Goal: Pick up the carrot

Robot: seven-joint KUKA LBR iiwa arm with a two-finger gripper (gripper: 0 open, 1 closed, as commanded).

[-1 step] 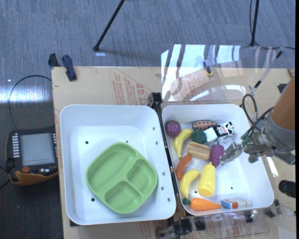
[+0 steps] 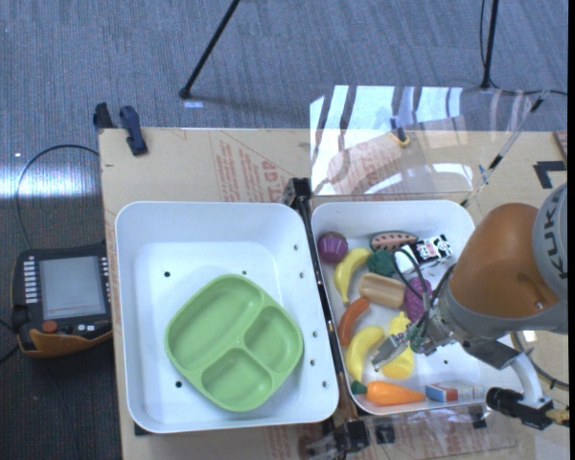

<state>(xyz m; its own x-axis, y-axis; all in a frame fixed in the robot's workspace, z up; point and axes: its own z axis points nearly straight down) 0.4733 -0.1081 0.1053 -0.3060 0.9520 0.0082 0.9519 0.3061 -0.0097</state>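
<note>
The carrot (image 2: pixel 399 393) lies along the near edge of the right bin (image 2: pixel 460 214), orange body pointing right, green stub at its left end, beside a small white and red packet (image 2: pixel 453 392). Just above it the claw (image 2: pixel 399 348) hangs low over a yellow piece (image 2: pixel 366 345), apparently parted and gripping nothing. The left bin (image 2: pixel 153 228) carries a green divided plate (image 2: pixel 235 341). Judging by this, the pickup has not begun: the carrot sits untouched, so descent, closing and lift all remain.
</note>
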